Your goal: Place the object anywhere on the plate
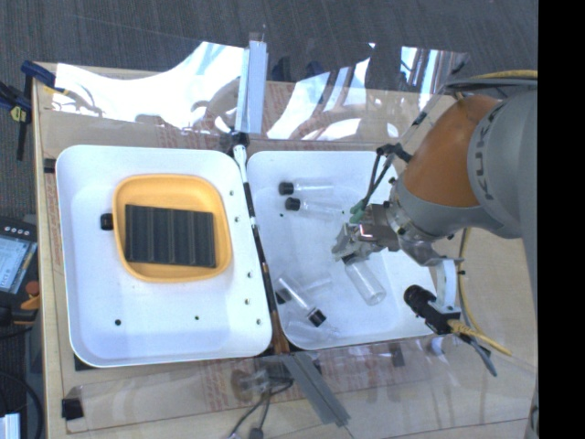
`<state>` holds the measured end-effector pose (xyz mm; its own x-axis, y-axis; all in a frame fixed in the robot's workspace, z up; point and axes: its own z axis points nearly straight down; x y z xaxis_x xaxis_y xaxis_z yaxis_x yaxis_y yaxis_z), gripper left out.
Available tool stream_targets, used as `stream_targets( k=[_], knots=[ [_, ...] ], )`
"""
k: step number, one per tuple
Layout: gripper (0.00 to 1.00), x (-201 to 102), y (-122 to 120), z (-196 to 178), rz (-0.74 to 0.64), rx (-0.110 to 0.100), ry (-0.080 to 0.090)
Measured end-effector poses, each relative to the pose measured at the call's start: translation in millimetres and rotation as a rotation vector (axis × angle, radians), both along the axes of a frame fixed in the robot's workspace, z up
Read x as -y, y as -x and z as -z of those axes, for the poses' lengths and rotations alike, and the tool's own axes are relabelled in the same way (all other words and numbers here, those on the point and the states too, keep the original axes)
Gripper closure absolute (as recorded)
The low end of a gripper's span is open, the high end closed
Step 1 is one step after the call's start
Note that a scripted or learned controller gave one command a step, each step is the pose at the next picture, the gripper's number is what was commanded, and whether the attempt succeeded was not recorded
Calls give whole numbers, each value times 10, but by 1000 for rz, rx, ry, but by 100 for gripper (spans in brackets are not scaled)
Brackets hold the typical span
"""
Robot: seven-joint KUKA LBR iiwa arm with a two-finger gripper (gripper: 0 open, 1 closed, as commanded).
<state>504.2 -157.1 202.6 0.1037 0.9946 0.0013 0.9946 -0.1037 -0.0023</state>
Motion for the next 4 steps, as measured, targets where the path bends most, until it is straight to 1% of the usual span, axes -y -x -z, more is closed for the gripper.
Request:
stream_targets(
  k=[1,2,3,4],
  knots=[
    [100,-157,-411,-456,-299,1,1],
    [100,-475,-1091,-67,-392,-1,0],
    [100,-743,-1440,-74,-642,4,1],
    [0,-744,-1440,-75,-642,4,1]
  ],
)
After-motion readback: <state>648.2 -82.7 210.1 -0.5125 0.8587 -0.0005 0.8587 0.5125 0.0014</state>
